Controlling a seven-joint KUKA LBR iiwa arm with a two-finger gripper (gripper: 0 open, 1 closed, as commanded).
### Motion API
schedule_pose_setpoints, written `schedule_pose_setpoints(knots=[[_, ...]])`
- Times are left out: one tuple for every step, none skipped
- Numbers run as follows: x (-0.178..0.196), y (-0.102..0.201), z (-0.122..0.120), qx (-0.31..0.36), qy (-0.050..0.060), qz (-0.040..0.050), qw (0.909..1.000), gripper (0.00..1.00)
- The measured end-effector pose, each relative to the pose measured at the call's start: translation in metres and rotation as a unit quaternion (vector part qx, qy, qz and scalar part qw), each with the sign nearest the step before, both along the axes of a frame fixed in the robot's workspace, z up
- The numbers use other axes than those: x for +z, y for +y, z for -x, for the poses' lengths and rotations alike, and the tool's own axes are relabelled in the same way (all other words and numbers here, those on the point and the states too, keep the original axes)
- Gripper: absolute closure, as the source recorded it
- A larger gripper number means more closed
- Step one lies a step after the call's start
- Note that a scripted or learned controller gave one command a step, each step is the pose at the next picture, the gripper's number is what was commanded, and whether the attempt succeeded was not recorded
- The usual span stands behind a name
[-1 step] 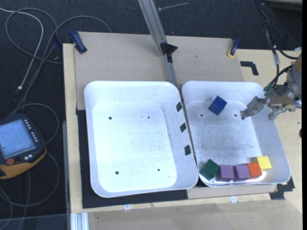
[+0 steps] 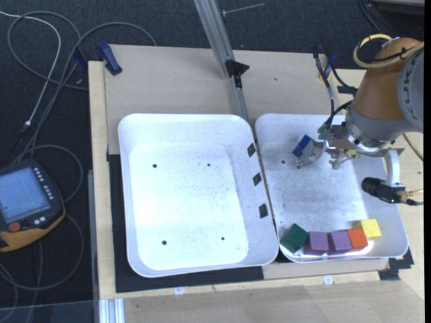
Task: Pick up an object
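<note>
White left bin (image 2: 182,194) bare on the desk (image 2: 168,79). Blue block (image 2: 302,145) in right bin (image 2: 316,200), seemingly pinched in gripper (image 2: 308,155); grasp too small to confirm. Green (image 2: 294,237), purple (image 2: 318,241), violet (image 2: 340,239), orange (image 2: 357,237), yellow (image 2: 371,229) blocks along near rim. Best lifted straight, slowly, clear of walls.

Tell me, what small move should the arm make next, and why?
Probably lift slowly and check. The tool sits low in the right bin at a blue block, far from the row of blocks along the near wall. Whether it grips the block is unclear.
</note>
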State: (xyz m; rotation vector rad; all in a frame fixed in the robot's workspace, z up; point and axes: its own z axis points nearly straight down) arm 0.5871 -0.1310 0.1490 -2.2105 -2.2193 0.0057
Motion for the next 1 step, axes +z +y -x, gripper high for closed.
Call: schedule_pose_setpoints(knots=[[-0.0515, -0.0019, -0.0658, 0.000, -0.004, 0.0017, 1.0000, 0.00]])
